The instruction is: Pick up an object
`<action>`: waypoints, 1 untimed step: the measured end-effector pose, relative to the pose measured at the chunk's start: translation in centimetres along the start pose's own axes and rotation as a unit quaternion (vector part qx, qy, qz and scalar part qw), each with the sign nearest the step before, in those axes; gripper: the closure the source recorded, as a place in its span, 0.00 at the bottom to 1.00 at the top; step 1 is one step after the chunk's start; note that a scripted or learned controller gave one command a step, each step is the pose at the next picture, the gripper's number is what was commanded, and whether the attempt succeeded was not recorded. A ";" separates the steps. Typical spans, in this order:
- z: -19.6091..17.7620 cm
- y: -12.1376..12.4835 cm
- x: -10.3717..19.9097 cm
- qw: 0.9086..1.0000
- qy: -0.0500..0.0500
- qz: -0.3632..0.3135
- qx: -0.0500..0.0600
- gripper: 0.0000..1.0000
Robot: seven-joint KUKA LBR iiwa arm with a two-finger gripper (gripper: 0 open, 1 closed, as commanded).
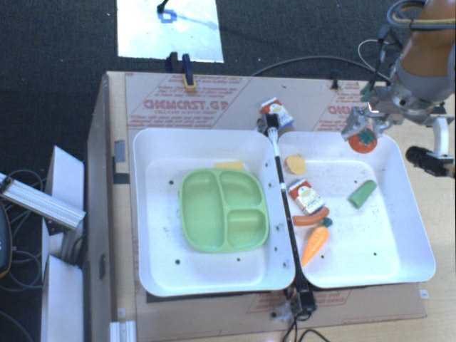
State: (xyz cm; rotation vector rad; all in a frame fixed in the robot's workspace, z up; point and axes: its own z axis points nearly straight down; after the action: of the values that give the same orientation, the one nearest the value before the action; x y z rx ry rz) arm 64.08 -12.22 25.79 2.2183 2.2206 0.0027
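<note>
My gripper (361, 129) hangs over the back rim of the right bin (410, 223), shut on a small red tomato toy (364, 142) with a green top, which sits between the fingers above the rim. Below it in the right bin lie a green block (362, 193), a yellow piece (295, 164), a red-and-white carton (306, 196), a sausage (311, 219) and a carrot (315, 241).
The left bin (153, 191) holds a green divided plate (223, 209) and a flat yellow piece (229, 166) at its back. Another small carton (276, 112) stands on the bench behind the bins, where they meet. The arm comes in from the upper right.
</note>
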 end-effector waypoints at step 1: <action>-0.5 -1.5 -2.3 1.000 0.000 0.000 0.000 1.00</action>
State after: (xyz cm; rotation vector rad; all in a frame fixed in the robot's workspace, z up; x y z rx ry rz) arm 62.60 -14.56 26.26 2.2174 2.2218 0.0015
